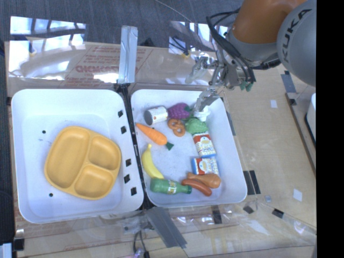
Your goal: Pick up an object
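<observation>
Camera view from above the bench, looking down at a slant on two shallow white bins side by side. Left bin [32,192] holds a yellow divided tray [82,162] with three compartments, lying slightly turned. Right bin [234,168] holds a scatter of toy food. Along its far side sit a small white can [156,114] on its side, a bunch of purple grapes [179,110] just beside it, and a brown pretzel [177,126] touching the grapes' near edge. A green broccoli piece [196,125] lies next to the pretzel. An orange carrot [152,134] lies at a slant near the divider between the bins, with a yellow banana [151,164] below it. Down the right part of the bin are two small cartons, a red and white one [204,145] and a blue and white one [205,165], one after the other. At the near edge lie a green bottle [170,186] on its side and an orange-brown sausage [202,182] touching it. The grey arm with its orange band [263,12] reaches in from the right, cables looped around the wrist. Its gripper [203,109] points down into the far right corner of the right bin, right above the broccoli and beside the grapes; whether it is wide, narrow or gripping anything cannot be told from this angle.
</observation>
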